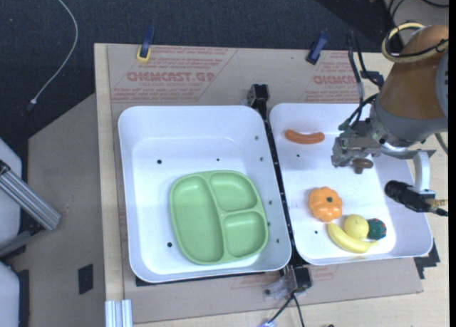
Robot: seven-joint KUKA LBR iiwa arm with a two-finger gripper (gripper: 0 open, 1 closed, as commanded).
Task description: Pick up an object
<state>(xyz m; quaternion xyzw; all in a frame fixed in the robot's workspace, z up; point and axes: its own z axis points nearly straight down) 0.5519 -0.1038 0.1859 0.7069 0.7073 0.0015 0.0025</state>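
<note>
Four items lie in the right bin (pixel 420 244): sausage (pixel 305 136) upper left, pumpkin (pixel 325 204), banana (pixel 347 239), small red-green piece (pixel 377 229). Gripper (pixel 354 158) low at upper centre; finger opening cannot be told. A brown scrap shows beneath it. Judged approach step; next, close and lift.

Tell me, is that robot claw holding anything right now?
It cannot be told. The gripper sits low in the right bin, with something brownish at its tip, the grasp unclear.
</note>
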